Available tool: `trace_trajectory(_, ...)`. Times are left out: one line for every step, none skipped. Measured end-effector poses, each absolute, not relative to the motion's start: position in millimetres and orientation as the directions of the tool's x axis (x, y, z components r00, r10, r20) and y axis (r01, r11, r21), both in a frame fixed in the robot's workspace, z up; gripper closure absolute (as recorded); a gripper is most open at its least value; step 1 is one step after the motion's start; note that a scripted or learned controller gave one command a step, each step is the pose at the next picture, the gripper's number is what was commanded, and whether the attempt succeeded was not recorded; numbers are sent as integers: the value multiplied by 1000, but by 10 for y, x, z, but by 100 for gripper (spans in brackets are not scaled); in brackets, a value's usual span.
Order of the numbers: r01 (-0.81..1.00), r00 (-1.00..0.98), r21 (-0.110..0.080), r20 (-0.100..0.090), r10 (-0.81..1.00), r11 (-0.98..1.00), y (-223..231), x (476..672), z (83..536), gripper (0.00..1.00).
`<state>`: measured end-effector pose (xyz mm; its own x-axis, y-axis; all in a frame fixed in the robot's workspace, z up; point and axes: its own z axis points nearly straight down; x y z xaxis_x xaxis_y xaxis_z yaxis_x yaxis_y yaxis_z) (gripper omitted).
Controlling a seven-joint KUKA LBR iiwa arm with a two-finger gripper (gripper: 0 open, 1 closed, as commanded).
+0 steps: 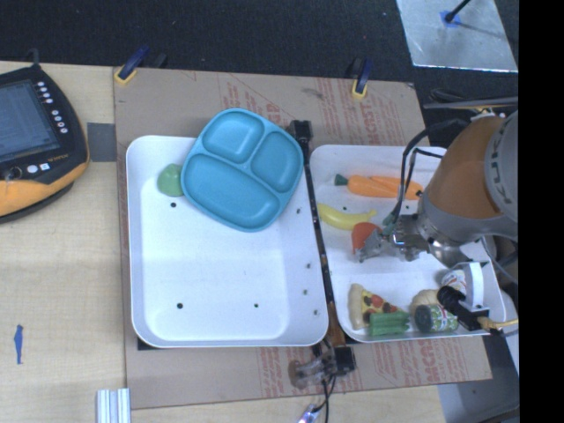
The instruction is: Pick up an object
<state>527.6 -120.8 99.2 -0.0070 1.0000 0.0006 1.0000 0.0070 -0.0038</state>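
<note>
Toys crowd the right bin (328, 161): carrot (381, 185), banana (342, 217), red piece (364, 234), pizza slice (363, 302). Gripper (381, 244) sits low beside the red piece; whether it grips cannot be told. Nothing looks lifted yet, so the pick remains.

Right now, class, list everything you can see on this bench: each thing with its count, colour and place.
bins: two, white, side by side on the bench
divided plate: one, blue, top of left bin
round item: one, green, partly under the plate's left edge
carrot: one, orange, top of right bin
banana: one, yellow, below the carrot
pizza slice: one, tan with toppings, bottom of right bin
handheld pendant: one, black and orange, far left
arm: one, grey and orange
gripper: one, over the right bin
</note>
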Motion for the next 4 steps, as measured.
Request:
trace_trajectory(1000, -6, -5, 0, 1000, 6, -1371, 4766, 912, 0)
trace_trajectory(1000, -7, -5, 2, 1000, 7, -1156, 4758, 933, 0)
trace_trajectory(1000, -7, -4, 0, 1000, 7, -1241, 4758, 914, 0)
trace_trajectory(1000, -5, -2, 0, 1000, 5, -1334, 4758, 915, 0)
